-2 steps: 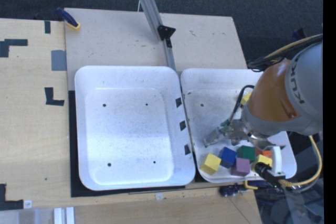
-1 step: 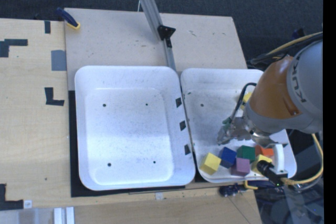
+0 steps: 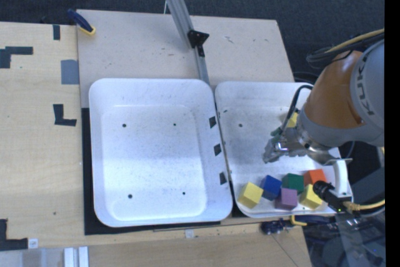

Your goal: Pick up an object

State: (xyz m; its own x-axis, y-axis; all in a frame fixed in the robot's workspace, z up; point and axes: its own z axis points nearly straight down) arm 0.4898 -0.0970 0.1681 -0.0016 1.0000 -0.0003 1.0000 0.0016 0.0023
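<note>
The arm reaches in from the right and its gripper (image 3: 273, 152) hangs low in the right bin (image 3: 250, 103), a little above and to the left of the small blocks – from where I stand I cannot tell how it is set. The blocks lie together in the near corner of this bin: a yellow block (image 3: 251, 194), a blue block (image 3: 271, 186), a green block (image 3: 292, 182), a purple block (image 3: 288, 197) and an orange block (image 3: 314, 176), some touching. I think this crowding makes a clean grasp hard – the left bin (image 3: 150, 153) waits beside
</note>
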